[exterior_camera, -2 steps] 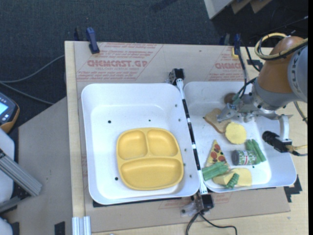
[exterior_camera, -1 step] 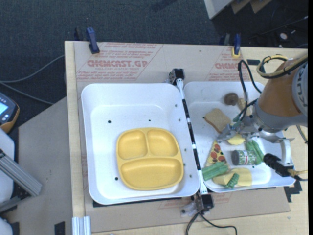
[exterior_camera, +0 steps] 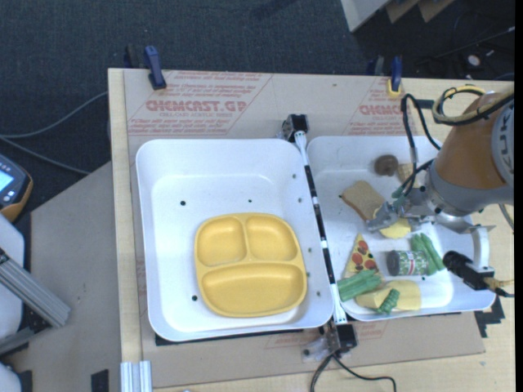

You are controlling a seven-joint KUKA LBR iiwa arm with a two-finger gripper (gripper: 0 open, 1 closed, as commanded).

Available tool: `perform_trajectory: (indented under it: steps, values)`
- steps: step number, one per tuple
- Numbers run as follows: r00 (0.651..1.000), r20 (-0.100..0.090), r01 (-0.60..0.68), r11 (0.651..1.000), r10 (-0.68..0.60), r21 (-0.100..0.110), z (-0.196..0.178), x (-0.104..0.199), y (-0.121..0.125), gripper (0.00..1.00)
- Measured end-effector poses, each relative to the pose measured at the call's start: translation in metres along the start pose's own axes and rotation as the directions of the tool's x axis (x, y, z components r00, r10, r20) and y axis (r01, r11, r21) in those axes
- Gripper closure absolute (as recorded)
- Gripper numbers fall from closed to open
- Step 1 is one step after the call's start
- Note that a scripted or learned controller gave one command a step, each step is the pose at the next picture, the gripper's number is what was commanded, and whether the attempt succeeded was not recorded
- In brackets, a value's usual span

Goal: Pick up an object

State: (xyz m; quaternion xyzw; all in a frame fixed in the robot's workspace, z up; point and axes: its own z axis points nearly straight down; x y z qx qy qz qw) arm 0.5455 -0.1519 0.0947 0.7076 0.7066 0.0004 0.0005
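The arm (exterior_camera: 474, 149) comes in from the right, its orange band and grey wrist covering much of the upper right part of the right-hand bin (exterior_camera: 347, 155). The gripper (exterior_camera: 391, 216) hangs low over the middle of that bin, just above a small yellow piece (exterior_camera: 395, 231) and beside a brown slice of toy bread (exterior_camera: 362, 198). Its metal parts blur into the clutter beneath, so whether it is released or clenched cannot be told, and no object can be seen held by it.

Several toy items lie in the right-hand bin. A round brown object (exterior_camera: 386, 166) sits near the back wall, partly hidden by a black cable. Toward the front lie a pizza slice (exterior_camera: 360, 256), a dark can with a green label (exterior_camera: 407, 262), a green vegetable (exterior_camera: 359, 285) and a yellow wedge of cheese (exterior_camera: 400, 297) with a small green piece (exterior_camera: 387, 300) resting on it. Another green item (exterior_camera: 426, 250) lies just under the wrist and is partly covered, so its shape is hard to make out.

The left-hand bin (exterior_camera: 163, 186) holds a yellow divided plate (exterior_camera: 249, 264) with three compartments, lying flat toward the front. The bench (exterior_camera: 204, 104) beneath is a printed board, clamped at the back edge by blue clamps (exterior_camera: 153, 65), one near each corner
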Motion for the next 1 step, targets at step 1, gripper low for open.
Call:
perform_trajectory:
  steps: [1]
  values:
    - [1.000, -0.002, 0.010, 1.000, -0.010, -0.008, -0.0957, 0.0784, -0.0170, 1.00]
